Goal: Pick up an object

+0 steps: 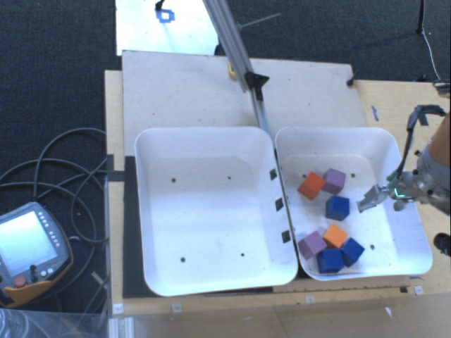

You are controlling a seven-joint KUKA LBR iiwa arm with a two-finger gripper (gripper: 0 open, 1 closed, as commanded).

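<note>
The tool (pixel 368 203) reaches into the right bin (pixel 416 259) from the right, its tip just beside the blue cube (pixel 337 207), likely lining up a grasp; I cannot tell if it is open or closed. Nothing is visibly held. The other cubes cluster nearby, so a neighbour could get nudged

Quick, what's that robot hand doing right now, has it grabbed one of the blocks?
Hand: hanging over the right bin, just right of a blue block; no block between its tips. Whether it is open or closed cannot be told.
</note>
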